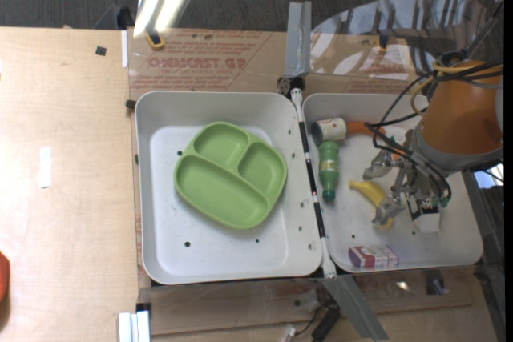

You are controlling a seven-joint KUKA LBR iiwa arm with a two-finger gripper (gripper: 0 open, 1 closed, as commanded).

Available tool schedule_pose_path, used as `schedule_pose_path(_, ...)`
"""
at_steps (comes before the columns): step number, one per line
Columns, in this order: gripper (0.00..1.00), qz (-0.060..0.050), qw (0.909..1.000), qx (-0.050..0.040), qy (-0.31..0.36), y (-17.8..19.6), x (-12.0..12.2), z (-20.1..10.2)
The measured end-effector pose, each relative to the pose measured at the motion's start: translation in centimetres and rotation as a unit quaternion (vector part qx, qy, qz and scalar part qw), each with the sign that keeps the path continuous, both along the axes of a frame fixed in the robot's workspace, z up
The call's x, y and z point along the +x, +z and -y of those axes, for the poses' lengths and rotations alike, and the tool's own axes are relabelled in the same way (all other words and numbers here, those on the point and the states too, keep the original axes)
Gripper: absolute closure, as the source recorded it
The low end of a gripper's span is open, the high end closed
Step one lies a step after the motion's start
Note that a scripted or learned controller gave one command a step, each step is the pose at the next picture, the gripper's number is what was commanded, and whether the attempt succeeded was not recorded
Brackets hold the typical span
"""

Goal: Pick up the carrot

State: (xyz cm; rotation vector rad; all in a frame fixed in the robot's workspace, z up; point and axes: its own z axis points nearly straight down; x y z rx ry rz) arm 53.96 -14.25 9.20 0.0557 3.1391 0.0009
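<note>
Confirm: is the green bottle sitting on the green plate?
No. The green bottle lies in the right bin; the green plate is in the left bin.

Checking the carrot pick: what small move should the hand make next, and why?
Probably shift toward the far side of the right bin: the hand is at the banana, while the carrot lies farther back, near the white cup.

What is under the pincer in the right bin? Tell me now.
A yellow banana lies in the right bin, its right end hidden beneath the pincer. The arm covers part of the orange carrot.
</note>
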Motion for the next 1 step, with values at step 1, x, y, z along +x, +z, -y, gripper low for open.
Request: schedule_pose_path(1,0.00,0.002,0.9959,0.0001,0.091,0.00,4.34,-4.55)
